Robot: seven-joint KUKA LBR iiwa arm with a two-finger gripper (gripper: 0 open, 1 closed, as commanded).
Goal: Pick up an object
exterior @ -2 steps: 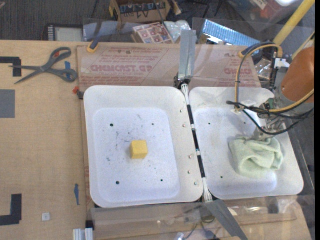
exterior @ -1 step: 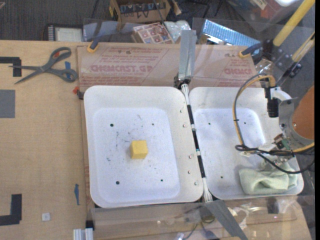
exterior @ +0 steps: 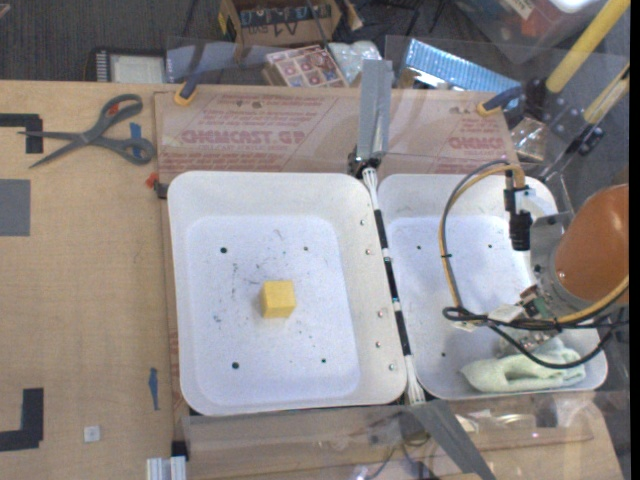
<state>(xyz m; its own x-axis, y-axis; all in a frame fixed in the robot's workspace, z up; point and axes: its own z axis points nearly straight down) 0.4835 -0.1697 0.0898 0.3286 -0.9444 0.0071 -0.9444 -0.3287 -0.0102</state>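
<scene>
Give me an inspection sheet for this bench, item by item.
Surface: brown bench bearing a left bin and a right bin, side by side.
Job's things: yellow block in the middle of the left bin; pale green cloth at the near edge of the right bin.
Clutter: scissors on the bench, far left.
Pincer: the arm hangs over the right bin, above the cloth; pincer hidden.
Cables: black cable loops across the right bin.
Surroundings: boxes and papers behind the bench.
</scene>
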